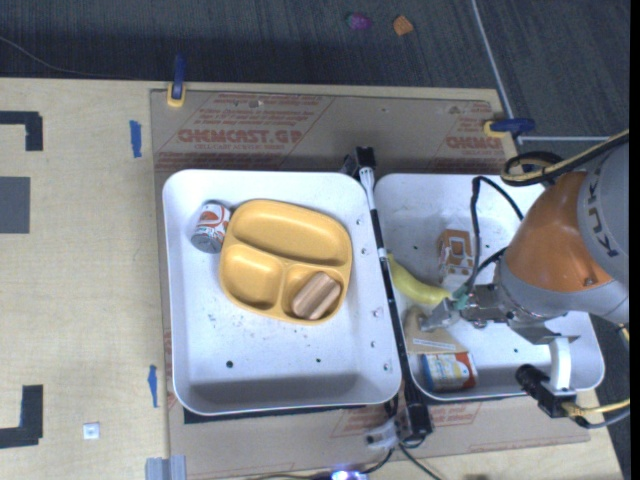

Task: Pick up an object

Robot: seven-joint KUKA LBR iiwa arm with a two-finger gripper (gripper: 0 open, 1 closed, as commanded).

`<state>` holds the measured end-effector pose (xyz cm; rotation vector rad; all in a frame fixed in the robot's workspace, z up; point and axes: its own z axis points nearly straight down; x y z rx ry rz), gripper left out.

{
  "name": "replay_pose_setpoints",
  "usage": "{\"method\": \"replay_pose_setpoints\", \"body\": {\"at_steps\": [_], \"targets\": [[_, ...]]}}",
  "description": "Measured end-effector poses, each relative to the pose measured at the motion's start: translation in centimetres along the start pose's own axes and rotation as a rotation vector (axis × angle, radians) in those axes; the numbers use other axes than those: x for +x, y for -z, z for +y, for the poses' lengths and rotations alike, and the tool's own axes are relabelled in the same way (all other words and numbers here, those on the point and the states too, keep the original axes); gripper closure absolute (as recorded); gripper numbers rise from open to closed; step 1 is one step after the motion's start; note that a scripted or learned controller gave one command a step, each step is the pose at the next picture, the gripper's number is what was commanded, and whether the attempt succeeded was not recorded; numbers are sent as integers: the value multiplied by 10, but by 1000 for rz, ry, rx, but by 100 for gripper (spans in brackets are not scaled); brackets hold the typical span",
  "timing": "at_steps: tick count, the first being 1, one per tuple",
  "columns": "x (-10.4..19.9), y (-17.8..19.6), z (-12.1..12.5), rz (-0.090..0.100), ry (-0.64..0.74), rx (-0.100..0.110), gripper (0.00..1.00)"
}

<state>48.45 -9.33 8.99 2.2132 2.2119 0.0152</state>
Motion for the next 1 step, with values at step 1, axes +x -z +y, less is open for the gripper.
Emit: {"method": "replay_pose_setpoints", "body": {"at_steps": [1], "targets": [[-2,0,0,3,2,0,0]]}}
